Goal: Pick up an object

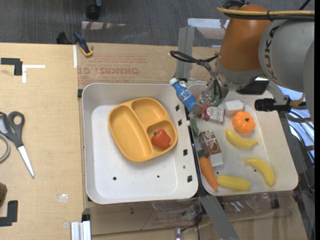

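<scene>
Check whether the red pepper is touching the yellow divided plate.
Touching. The camera view shows the red pepper resting inside the small compartment of the yellow divided plate, against its floor and rim, no gap between them.

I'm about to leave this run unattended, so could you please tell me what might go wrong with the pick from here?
1. The pincer sits at the crowded top-left corner of the right bin, among a blue bottle and a small carton; it may nudge both and grip neither.
2. The bottle leans over the wall between the bins, so a push could tip it out.
3. The bin wall is close there, so the pincer might strike it.
</scene>
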